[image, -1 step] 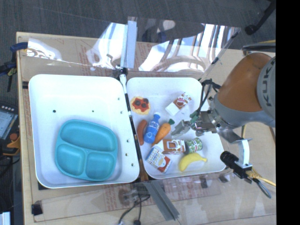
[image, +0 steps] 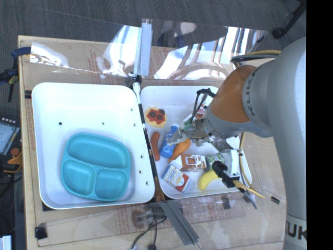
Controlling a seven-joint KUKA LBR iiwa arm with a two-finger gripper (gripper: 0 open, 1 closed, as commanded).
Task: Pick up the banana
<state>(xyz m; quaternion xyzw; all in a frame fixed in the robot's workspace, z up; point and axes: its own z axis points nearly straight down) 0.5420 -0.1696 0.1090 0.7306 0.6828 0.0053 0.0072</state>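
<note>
**Banana at the near edge of my right bin**

The banana (image: 207, 180) is a short, plump, bright yellow toy with a gentle curve. It lies flat on the floor of the right bin (image: 166, 99), close to the near wall and towards the near right corner. Its upper right end is hidden under part of my wrist hardware. Just to its left a small white carton (image: 175, 177) lies tilted, and just above it is a second carton (image: 193, 163) with a brown and red face.

My gripper (image: 191, 130) hangs over the middle of the same bin, above an orange carrot (image: 180, 149) and a blue toy (image: 168, 142), and apart from the banana. My own wrist covers it, so I cannot tell whether it is spread or closed, and I see nothing held in it.

A pizza slice (image: 156, 116) and a red sausage (image: 155, 145) lie along the bin's left wall. The left bin (image: 78, 105) holds a teal divided plate (image: 96, 166).
</note>
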